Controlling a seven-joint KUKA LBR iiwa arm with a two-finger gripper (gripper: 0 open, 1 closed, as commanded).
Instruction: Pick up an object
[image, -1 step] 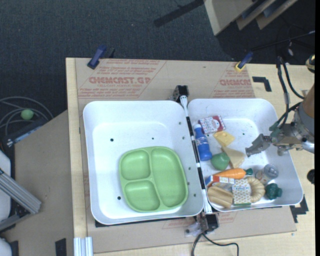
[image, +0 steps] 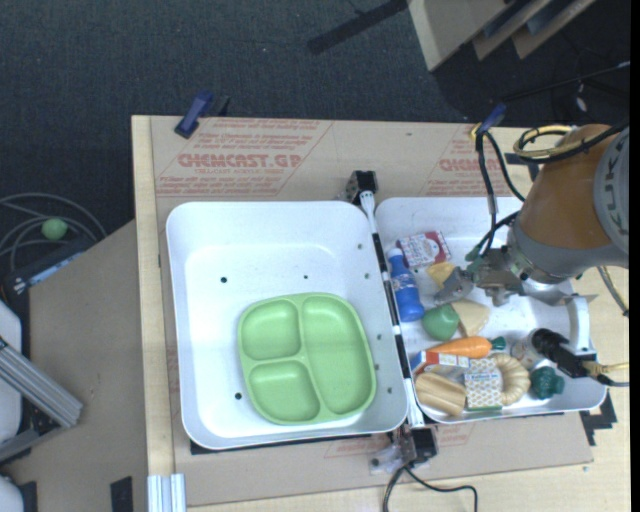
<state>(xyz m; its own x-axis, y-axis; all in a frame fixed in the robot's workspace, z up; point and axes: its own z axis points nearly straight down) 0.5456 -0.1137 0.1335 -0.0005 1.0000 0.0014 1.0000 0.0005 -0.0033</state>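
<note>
Camera view: arm (image: 565, 215) comes in from the right and covers the far right part of the right bin (image: 440, 207), so whatever lies under it is hidden. Gripper (image: 462, 283) sits low over that bin's middle, just beside a yellow piece (image: 440, 271). Open or closed: can't tell from this angle. Nothing visibly held.

Hard to make out:
- pale lump (image: 473, 318) touching the green ball (image: 440, 321), shape unclear
- teal piece (image: 546, 381) at the near right corner, too small to identify
- print on the packet (image: 424, 246) and the small box (image: 482, 385), unreadable

Counts:
- 2 white bins on the tabletop (image: 160, 300)
- left bin (image: 200, 300) holds 1 green plate (image: 305, 357) with 3 compartments
- right bin holds 10 items I can count, one of each: blue tube (image: 405, 290) along the left wall, packet at the far side, yellow piece, green ball, pale lump, carrot (image: 462, 349) lying across the middle, bun (image: 440, 392) at the near left corner, box next to it, pale ring (image: 517, 370) partly under the box, teal piece

All pickable items are packed in the right bin, most of them touching.
</note>
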